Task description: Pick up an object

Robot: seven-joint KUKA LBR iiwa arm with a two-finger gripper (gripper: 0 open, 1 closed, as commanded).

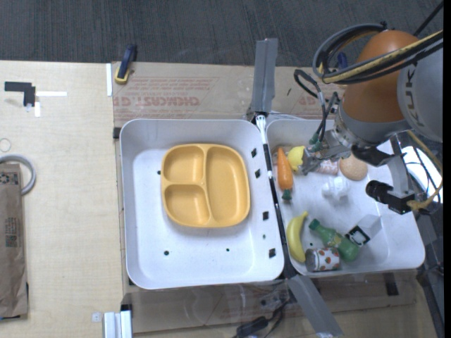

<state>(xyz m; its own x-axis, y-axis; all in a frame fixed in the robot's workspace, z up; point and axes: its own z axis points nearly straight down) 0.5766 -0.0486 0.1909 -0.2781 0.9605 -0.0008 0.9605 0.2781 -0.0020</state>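
Observation:
My gripper [315, 155] hangs low over the far left part of the right bin [394, 259], under the arm's orange band. It is right beside a small yellow fruit [296, 155] and over a pinkish item [328, 166]. An orange carrot [283, 171] lies along the bin's left wall. A tan round piece [353, 168] and a white object [335, 189] sit just right of the gripper. Nearer the front lie a banana [297, 236], a green bottle [335, 239] and a small can [323, 259].
The left bin [141, 259] holds a yellow divided plate [206, 186]. A small grey and black piece [363, 232] lies near the green bottle. A brown bag [10, 238] and a blue-and-yellow tool [126, 63] lie on the bench outside the bins.

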